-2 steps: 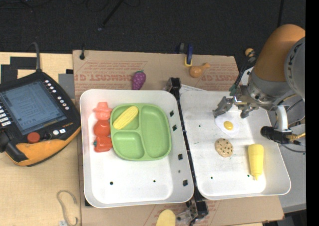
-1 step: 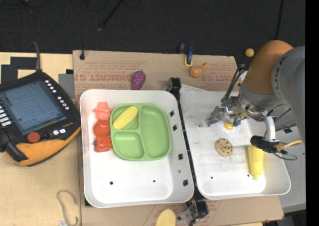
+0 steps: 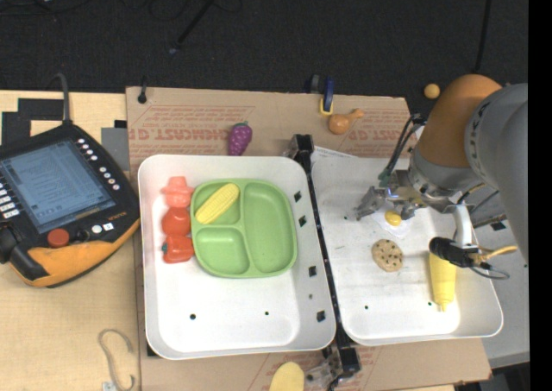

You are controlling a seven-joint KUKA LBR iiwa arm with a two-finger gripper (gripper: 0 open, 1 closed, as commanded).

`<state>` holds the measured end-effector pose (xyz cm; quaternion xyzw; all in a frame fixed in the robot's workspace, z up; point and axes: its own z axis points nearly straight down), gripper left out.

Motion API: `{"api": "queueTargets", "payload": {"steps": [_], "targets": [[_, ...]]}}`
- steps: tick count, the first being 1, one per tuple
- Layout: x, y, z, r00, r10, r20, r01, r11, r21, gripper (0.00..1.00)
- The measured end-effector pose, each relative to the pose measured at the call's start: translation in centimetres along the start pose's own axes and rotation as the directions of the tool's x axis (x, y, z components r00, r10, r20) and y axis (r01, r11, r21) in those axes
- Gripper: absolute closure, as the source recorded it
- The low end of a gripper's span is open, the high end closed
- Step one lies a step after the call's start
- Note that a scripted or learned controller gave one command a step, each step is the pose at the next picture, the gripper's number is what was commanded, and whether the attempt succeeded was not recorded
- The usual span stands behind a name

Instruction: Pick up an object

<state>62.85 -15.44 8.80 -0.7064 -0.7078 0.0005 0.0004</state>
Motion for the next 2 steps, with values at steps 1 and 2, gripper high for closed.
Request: {"api": "queueTargets", "payload": {"steps": [1, 2], "targets": [[-0.2, 0.2, -1.5, 1.0, 0.001, 0.004, -0.001, 1.0, -0.008, 1.0], [-0.7, -0.6, -6.3, 1.0, 0.006, 0.0, -0.006, 1.0, -0.004, 1.0]]}}
